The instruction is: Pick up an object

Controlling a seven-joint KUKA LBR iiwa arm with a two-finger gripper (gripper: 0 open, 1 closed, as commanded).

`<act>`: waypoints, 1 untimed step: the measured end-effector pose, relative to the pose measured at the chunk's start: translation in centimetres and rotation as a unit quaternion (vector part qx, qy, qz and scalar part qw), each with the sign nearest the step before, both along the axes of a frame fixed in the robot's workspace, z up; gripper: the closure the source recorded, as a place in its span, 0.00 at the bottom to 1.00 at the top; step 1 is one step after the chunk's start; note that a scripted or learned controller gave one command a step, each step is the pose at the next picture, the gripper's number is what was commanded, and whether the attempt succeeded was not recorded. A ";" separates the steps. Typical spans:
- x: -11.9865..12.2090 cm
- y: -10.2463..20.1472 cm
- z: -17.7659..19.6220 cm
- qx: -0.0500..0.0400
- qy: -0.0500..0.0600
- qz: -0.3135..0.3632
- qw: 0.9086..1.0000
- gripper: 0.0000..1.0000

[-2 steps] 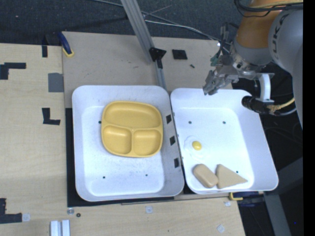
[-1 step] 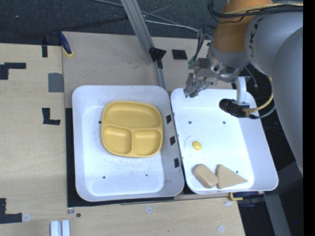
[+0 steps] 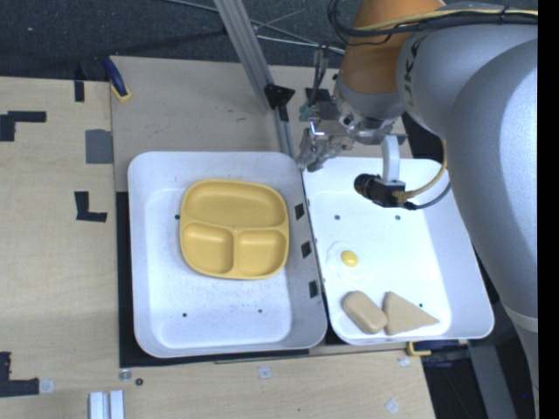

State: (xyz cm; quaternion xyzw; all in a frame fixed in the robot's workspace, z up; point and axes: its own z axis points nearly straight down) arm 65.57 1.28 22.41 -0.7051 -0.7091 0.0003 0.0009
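My gripper (image 3: 316, 151) hangs over the right bin's (image 3: 454, 260) far-left corner; I cannot tell its state. The small yellow ball (image 3: 349, 258) lies nearest, toward the camera and slightly right of me.

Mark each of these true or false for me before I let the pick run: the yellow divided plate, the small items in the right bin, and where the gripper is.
1. The yellow divided plate lies in the left bin. True.
2. The small yellow ball sits on the plate. False: it lies on the floor of the right bin, apart from the plate.
3. Two tan pieces, a rounded one and a wedge-shaped one, lie side by side near the right bin's front edge. True.
4. The gripper hangs over the plate's middle. False: it is near the bins' far edge, by the divide between them.
5. The plate has three compartments. True.
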 end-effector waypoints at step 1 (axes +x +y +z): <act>1.1 5.2 0.4 0.000 -0.001 0.000 1.000 1.00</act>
